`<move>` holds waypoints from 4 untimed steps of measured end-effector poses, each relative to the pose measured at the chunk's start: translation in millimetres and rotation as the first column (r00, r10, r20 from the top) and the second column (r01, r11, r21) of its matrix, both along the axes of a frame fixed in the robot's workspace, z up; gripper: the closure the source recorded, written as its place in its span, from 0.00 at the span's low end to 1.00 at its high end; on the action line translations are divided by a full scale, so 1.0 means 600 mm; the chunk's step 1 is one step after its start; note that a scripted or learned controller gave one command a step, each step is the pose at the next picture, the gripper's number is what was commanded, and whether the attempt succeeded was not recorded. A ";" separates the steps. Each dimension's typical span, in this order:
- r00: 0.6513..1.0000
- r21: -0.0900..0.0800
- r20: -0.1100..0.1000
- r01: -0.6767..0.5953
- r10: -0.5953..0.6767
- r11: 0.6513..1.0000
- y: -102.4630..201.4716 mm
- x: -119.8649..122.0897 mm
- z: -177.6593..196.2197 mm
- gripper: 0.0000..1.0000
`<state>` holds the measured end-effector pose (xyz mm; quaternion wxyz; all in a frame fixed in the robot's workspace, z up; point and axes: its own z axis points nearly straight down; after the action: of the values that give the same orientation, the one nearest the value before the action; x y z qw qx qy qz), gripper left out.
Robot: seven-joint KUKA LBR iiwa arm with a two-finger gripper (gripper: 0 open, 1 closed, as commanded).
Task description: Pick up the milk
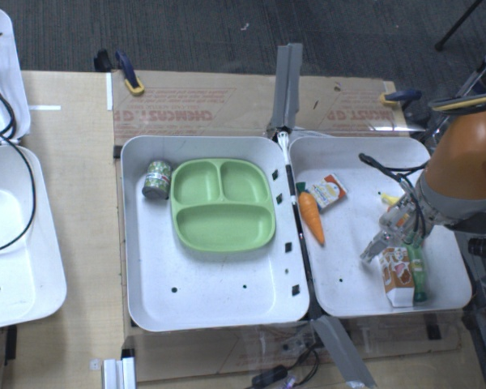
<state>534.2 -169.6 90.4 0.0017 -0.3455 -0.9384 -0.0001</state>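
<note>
Milk carton [403,275] lies flat in the right bin [352,286], near the front-right corner, white end toward the front rim. It has an orange-red face and a green strip along its right side. My claw [386,241] sits just above the carton's far end, reaching in from the right under the orange band of the arm [462,156]. The fingers look spread, nothing between them, so I call it released, no grasp yet. One finger [373,250] pokes out to the left of the carton, touching or just over the bin floor; I can't tell which.

Also in the right bin: a carrot [311,215] near the left wall and a small snack packet [328,191] just behind it, both well apart from the carton. The left bin [146,294] holds a green divided plate [223,203] with a small jar [156,179] beside it.

Risks, as I judge them:
- The claw sits at the carton's end, not its middle. If I close here, the carton may pivot and swing out on the lift.
- The carton lies flat, so the fingers may scrape along the top and slide off.
- The carton is close to the front and right rims, so a push could jam it against the wall.
- The cable loop near the wrist could snag as I go down.
</note>
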 end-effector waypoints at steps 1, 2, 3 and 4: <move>0.974 0.000 -0.003 0.225 -0.225 0.974 0.027 -0.091 -0.003 0.00; 0.974 0.000 -0.006 0.225 -0.225 0.974 0.026 -0.090 0.006 1.00; 0.975 0.001 -0.011 0.224 -0.224 0.975 0.025 -0.089 0.016 1.00; 0.975 0.001 -0.011 0.224 -0.224 0.975 0.025 -0.089 0.016 0.00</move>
<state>480.7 -154.7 99.8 0.0071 -0.4490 -0.8935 0.0003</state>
